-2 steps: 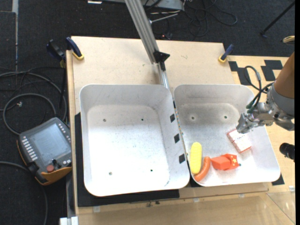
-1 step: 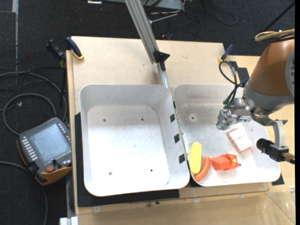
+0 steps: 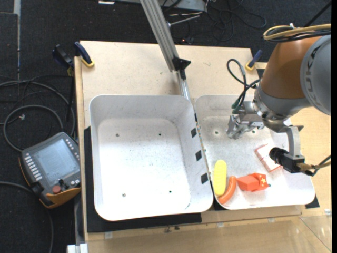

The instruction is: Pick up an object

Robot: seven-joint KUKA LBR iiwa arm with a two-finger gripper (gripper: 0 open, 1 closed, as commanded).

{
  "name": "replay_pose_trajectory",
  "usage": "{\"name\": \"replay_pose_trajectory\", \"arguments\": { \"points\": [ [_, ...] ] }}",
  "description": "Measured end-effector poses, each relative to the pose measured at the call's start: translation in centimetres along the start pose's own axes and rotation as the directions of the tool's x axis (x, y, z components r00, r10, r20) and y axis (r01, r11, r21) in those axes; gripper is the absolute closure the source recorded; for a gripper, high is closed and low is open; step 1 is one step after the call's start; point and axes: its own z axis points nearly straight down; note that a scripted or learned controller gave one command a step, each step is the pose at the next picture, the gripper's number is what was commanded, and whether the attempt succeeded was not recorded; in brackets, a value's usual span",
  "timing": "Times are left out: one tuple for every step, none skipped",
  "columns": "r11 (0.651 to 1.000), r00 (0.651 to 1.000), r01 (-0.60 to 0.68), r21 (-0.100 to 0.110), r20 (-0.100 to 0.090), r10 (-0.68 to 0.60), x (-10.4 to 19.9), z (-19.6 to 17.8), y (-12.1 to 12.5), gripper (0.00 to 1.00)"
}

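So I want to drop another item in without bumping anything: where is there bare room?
The left bin has bare floor from wall to wall. In the right bin, crowding sits along the near edge: yellow object, orange carrot-like piece, orange block, pink card. The gripper hangs over its middle.

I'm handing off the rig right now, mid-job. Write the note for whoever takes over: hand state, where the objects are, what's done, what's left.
Hand: low over the upper part of the right bin, nothing visible between its fingers.
Objects, all in the right bin, toward its near edge: yellow banana-shaped piece by the divider, orange curved piece against it, orange block to their right, white and red card-like item further right, partly behind the black fitting on the arm.
Left bin: a few dark specks.
Done: no pick yet.
Left: move the hand toward the near edge, grasp one object, lift.
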Motion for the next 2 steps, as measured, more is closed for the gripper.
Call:
{"name": "replay_pose_trajectory", "arguments": {
  "points": [
    [1.0, 1.0, 0.001, 0.002, -0.001, -0.001, 6.1, -0.5, 0.6, 1.0],
    [1.0, 1.0, 0.001, 0.001, 0.0, -0.001, 12.0, 0.2, 2.4, 1.0]
  ]
}}
